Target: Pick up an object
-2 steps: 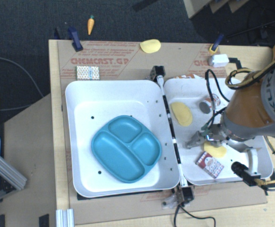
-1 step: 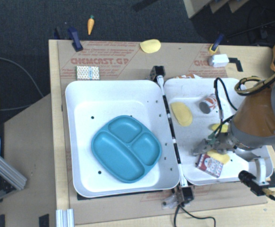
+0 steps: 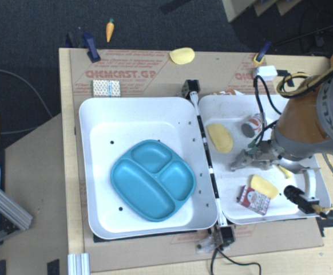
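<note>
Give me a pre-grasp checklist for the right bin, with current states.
1. Gripper inside the right bin: ok.
2. Target candidates present: ok, a yellow oval object, a yellow wedge and a red-and-white packet lie there.
3. Object between the fingers: not ok, none seen there.
4. Finger opening: cannot tell, too blurred.
5. Yellow wedge separated from the packet: not ok, they touch or overlap.
6. Left bin involvement: ok, it holds the blue divided tray, away from the arm.
</note>
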Controlling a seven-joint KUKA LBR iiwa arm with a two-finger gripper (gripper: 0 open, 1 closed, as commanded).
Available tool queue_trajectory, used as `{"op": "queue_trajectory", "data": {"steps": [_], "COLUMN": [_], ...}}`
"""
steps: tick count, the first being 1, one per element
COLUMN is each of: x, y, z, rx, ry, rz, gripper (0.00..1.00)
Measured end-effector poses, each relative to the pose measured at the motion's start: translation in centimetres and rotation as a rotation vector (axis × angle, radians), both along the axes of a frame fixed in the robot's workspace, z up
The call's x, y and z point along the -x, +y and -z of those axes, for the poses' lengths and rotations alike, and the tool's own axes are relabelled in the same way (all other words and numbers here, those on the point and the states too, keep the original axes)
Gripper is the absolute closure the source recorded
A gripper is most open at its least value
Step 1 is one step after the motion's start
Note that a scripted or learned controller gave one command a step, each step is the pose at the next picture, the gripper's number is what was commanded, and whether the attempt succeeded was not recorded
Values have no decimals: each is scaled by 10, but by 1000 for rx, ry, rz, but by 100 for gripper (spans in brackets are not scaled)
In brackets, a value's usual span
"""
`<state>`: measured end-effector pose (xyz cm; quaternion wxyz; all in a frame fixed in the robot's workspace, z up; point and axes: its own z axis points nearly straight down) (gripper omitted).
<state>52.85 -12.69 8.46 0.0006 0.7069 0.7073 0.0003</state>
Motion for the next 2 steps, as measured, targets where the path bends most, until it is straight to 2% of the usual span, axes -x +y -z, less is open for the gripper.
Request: {"op": "queue_trajectory", "data": {"steps": [1,2], "x": [-73,-45], "y": [-23,-59], "z": [-28,0], "rx": [1,0], "ry": [-1,3], "rz": [-1,1], "gripper": [0,0]}}
